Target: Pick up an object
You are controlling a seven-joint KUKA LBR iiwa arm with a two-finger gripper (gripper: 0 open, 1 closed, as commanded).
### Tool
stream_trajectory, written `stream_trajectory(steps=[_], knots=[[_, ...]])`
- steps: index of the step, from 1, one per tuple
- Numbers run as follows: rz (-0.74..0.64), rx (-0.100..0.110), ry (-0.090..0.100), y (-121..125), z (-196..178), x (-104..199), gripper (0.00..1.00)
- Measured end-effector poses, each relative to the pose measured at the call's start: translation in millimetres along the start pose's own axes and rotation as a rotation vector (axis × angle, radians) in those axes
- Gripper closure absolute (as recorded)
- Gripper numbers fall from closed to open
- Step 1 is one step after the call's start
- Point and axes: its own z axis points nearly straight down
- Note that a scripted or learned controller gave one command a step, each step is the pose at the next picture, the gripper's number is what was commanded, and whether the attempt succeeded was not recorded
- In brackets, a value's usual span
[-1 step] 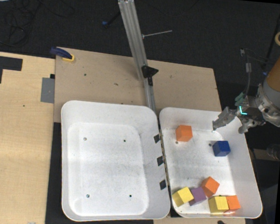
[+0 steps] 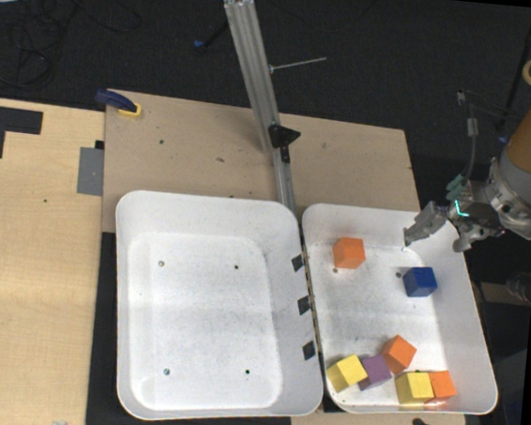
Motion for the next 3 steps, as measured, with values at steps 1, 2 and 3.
stream_trajectory(steps=[1,2,3], knots=[[0.001,0.007,0.001,-1.3,64.9,-0.7,0.0],[0.002,0.007,0.002,-2.7,130.1,-1.2,0.0],[0.003,0.006,0.002,0.7,192.0,-5.2,0.0]])
